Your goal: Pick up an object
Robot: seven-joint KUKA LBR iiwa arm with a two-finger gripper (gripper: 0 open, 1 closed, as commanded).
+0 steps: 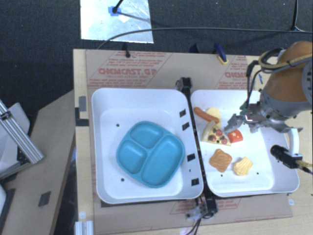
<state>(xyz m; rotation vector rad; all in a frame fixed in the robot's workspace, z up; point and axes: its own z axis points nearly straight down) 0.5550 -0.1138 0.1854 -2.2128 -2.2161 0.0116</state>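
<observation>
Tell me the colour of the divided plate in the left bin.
Light blue; the divided plate shows plainly in the camera view.

1. Blue divided plate [149, 153], three compartments, lying in left white bin [105, 131].
2. Brown cardboard sheet [146, 67] with red lettering, under both bins.
3. Silver foil square [116, 13] on dark floor, above the surface.
4. Aluminium rail [19, 136] at left edge.

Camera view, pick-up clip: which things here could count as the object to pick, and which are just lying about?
Belong to the job:
- gripper, low over the food in the right bin
- pizza slice
- red piece
- hot dog
- brown toast piece
- yellow ridged piece

Just lying about:
- blue divided plate in the left bin
- foil sheet
</observation>
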